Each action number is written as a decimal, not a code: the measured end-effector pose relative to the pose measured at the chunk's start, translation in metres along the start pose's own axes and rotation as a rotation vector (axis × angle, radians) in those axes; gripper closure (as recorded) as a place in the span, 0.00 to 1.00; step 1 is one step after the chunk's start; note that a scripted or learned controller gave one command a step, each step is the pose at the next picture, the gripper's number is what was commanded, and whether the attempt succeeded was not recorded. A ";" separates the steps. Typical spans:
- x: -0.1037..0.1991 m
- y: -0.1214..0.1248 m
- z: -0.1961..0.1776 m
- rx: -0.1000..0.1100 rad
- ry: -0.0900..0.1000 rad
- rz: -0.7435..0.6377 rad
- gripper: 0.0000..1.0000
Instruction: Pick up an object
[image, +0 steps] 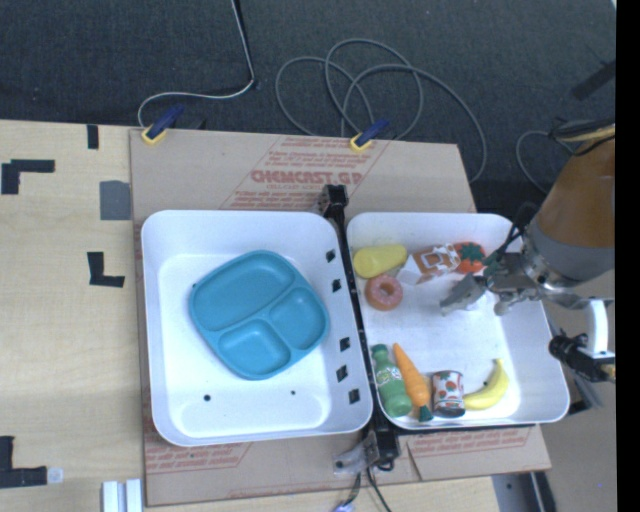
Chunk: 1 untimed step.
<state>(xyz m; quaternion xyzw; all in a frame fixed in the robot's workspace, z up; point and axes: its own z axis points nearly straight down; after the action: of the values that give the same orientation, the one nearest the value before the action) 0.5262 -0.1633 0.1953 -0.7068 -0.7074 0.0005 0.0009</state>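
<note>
- Camera view: you see two white bins side by side on a cardboard sheet (300, 175) over the counter (60, 300).
- Left bin (160, 300): a blue divided plate (260, 313) lies in the middle.
- Right bin (535, 400): a yellow lemon (379, 260) at the upper left, a pink doughnut (384, 293) just below it, touching or nearly so.
- An orange-and-white packet (440, 260) lies near the bin's far wall.
- Along the near wall: a green bottle (389, 383), a carrot (410, 378) against it, a small can (447, 392), a banana (487, 388).
- The arm (580, 215) reaches in from the right; your pincer (480, 290) hangs over the right bin's upper right, beside the packet.
- Fingers look spread, one pointing left, with nothing between them.
</note>
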 end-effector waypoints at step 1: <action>-0.042 0.086 0.016 -0.001 -0.001 0.000 0.00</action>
<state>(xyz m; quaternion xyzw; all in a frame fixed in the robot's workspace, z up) 0.6122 -0.2049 0.1788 -0.7067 -0.7075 0.0004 0.0000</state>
